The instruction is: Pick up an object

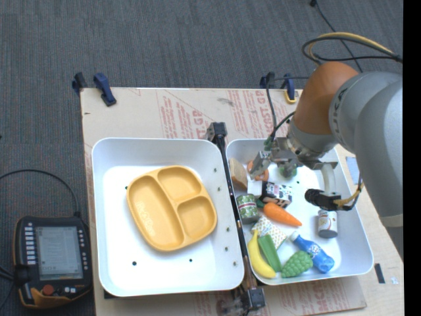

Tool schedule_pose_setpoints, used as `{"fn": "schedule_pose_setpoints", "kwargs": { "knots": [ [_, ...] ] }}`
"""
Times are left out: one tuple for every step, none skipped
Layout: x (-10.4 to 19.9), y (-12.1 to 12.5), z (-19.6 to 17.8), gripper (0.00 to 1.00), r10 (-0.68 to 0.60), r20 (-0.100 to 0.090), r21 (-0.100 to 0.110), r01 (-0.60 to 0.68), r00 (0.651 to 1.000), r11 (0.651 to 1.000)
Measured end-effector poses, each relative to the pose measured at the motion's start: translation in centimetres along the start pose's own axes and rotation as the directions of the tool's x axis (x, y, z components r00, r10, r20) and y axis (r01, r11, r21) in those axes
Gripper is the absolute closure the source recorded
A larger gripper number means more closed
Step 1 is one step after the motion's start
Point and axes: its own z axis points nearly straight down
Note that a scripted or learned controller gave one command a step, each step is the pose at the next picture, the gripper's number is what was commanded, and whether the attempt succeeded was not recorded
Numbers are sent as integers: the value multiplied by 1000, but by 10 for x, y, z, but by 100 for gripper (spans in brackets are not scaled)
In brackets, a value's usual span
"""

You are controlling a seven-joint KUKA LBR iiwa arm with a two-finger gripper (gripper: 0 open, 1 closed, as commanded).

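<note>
My gripper (271,162) hangs low over the far left part of the right bin (358,242), under the orange-banded wrist. Just below it lies a small black and white box (277,191), and a tan wedge (238,174) sits to its left by the bin wall. An orange carrot (283,214) and a green can (247,207) lie a little nearer the front. Something small and orange shows at the gripper's tip, but I cannot tell whether it is held.
The right bin's front holds a banana (260,257), a green pod (270,251), a bumpy green piece (297,263), a blue bottle (316,253) and a grey can (325,224). A yellow divided plate (172,206) lies in the left bin (108,242). A pendant (49,252) sits off the bench, left.
</note>
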Motion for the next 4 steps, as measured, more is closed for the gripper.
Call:
{"fn": "schedule_pose_setpoints", "kwargs": {
  "knots": [
    [0,0,-10,100,-1,-1,1,1,1000,1000],
    [0,0,-10,0,-1,-1,2,1,1000,1000],
    [13,-2,14,0,0,5,0,0,1000,1000],
    [13,-2,5,100,0,4,1,0,1000,1000]
  ]
}}
